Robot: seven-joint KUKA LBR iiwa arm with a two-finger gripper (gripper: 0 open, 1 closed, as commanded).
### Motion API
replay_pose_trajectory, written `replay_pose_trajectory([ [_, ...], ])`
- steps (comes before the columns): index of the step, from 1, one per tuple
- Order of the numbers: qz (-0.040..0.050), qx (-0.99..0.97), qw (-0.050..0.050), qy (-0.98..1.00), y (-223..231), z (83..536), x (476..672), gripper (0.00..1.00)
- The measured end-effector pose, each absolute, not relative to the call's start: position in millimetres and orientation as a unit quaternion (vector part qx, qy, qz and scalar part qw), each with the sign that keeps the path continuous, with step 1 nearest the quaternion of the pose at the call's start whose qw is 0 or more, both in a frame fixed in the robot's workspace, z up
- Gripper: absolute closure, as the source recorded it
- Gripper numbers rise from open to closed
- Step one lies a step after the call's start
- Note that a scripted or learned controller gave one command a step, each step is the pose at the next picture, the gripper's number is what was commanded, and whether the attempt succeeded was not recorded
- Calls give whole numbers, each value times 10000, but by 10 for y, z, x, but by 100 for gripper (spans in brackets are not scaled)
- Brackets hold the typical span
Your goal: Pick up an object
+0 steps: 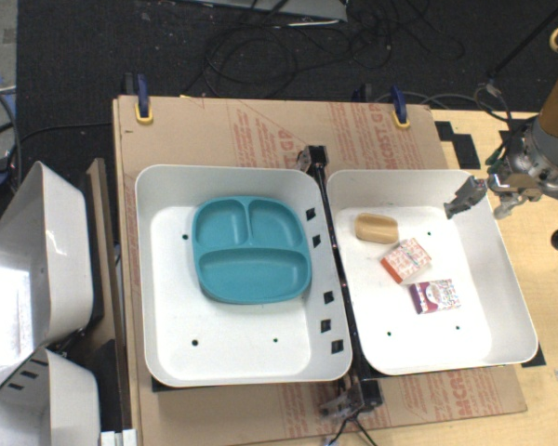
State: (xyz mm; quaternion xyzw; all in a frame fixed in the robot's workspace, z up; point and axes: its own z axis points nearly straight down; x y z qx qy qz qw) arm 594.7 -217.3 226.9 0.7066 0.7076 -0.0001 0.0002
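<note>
Three small objects lie in the right bin: a tan oval block toward the back left, a red and white box in the middle, and a purple and white packet just in front of it. My gripper hangs over the bin's back right rim, to the right of the tan block and apart from all three objects. Its two dark fingers are spread, with nothing between them.
The left bin holds a teal divided plate. A black divider strip runs between the bins. Both bins rest on a cardboard sheet held by clamps at the back. White containers stand at the far left.
</note>
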Motion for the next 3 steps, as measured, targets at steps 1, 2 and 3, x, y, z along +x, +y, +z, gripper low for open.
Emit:
replay_pose_trajectory([
  [1, -12, 7077, -15, 7065, -2205, 1832, 5920, 0],
  [2, -14, 7076, -26, 7066, -2165, 1192, 5926, 0],
  [3, 17, 7077, 19, 7065, -2164, 954, 5949, 0],
])
